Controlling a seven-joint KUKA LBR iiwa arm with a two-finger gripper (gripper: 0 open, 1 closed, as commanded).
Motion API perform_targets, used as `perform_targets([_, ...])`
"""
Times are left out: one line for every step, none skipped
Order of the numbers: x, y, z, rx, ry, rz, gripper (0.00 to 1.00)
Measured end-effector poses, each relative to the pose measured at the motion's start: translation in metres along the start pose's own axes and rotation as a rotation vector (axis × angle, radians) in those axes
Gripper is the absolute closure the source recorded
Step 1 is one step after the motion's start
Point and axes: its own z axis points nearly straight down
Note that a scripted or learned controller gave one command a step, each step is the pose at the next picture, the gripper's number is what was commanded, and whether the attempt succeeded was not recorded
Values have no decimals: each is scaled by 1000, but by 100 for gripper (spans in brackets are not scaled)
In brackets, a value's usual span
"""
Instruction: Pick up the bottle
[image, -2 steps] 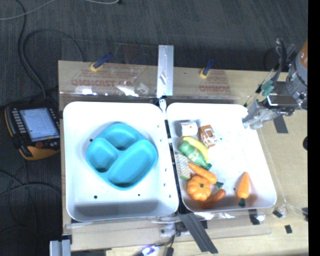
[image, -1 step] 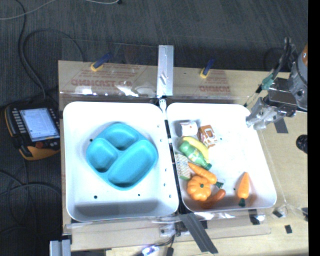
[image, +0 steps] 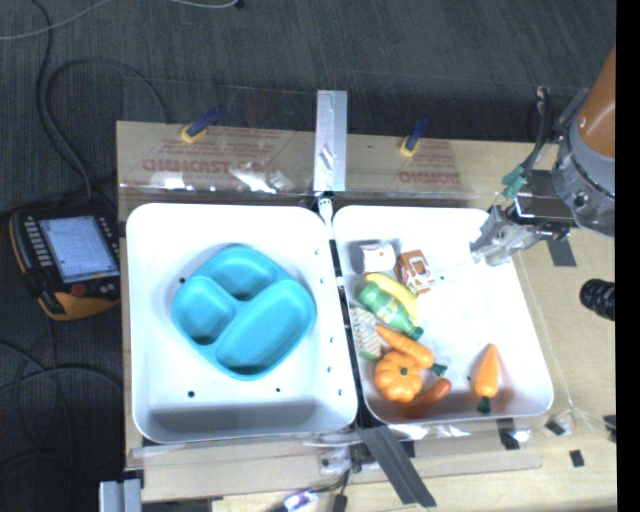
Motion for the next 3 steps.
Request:
perform_targets([-35, 1, 11, 2, 0, -69, 100])
perform_targets([-33, 2, 8, -1, 1, -483, 100])
perform_targets([-23, 22, 11, -2, -1, -516, 100])
